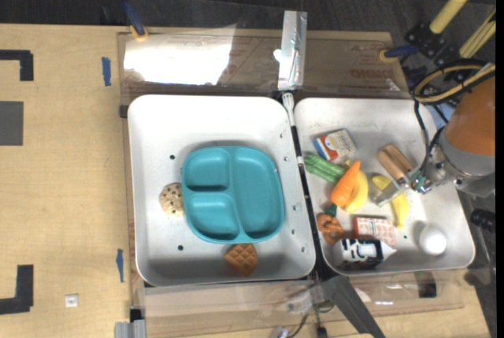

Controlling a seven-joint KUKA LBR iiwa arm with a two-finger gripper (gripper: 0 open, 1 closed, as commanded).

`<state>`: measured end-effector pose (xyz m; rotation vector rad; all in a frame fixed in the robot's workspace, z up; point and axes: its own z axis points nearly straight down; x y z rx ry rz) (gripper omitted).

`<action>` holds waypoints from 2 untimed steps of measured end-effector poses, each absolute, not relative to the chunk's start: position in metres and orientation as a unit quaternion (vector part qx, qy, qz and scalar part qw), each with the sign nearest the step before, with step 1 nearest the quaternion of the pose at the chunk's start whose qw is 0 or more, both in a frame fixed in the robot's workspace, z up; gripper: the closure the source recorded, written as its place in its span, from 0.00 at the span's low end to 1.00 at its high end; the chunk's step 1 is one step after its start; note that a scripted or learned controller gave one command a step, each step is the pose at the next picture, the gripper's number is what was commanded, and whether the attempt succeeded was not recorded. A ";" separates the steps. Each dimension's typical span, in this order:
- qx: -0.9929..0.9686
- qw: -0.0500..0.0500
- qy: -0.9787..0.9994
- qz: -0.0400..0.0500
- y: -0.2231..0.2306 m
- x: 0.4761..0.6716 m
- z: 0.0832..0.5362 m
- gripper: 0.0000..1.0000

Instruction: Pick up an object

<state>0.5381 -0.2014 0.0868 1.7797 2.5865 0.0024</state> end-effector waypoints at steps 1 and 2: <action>0.568 0.005 0.823 0.002 -0.202 0.540 0.099 1.00; 0.602 0.006 0.798 0.003 -0.144 0.571 0.244 1.00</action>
